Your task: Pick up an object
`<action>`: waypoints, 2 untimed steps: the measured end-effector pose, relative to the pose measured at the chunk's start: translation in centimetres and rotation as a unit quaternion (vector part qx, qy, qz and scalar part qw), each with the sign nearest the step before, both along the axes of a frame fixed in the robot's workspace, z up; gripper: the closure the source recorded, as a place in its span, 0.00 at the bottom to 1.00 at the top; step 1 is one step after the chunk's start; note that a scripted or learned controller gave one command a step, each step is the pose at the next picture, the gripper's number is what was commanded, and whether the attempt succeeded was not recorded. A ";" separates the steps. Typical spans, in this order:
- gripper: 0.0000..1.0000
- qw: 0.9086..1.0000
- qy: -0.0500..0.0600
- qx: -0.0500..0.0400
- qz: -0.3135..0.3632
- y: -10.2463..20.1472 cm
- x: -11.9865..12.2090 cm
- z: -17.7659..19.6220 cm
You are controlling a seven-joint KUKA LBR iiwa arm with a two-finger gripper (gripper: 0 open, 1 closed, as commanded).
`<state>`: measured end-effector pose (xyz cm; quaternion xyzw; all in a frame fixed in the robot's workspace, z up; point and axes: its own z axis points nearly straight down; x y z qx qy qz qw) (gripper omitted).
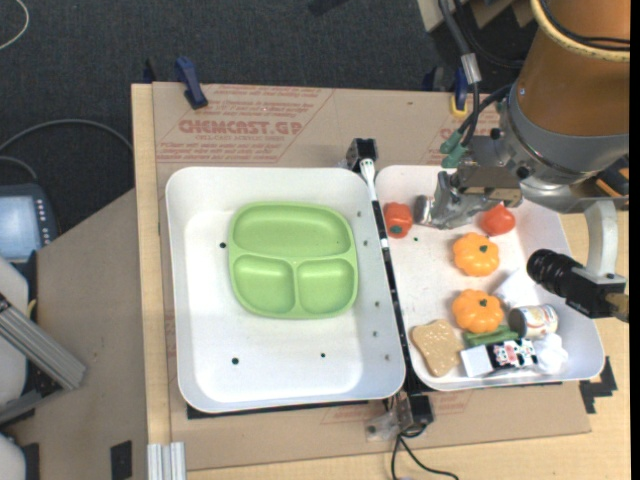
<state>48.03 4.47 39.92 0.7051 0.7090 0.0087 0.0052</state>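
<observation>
Over the right bin [585,363], the end effector [447,211] is hanging low near the far wall, and whether it is spread or pinching anything I cannot tell. A small red tomato-like piece [398,219] is lying just to its left, another red piece [499,219] is sitting close on its right. Two orange pumpkins [476,255] [477,311], a bread slice [436,345] and a can [534,320] are resting nearer the front. A green divided plate [294,260] is lying in the left bin [200,358] on the counter [260,123].
</observation>
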 end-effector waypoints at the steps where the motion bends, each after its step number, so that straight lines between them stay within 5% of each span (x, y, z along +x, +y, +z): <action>1: 1.00 1.000 0.010 -0.003 -0.006 -6.6 -0.1 -0.9; 2: 1.00 1.000 0.016 -0.002 -0.001 -2.1 -0.3 -11.8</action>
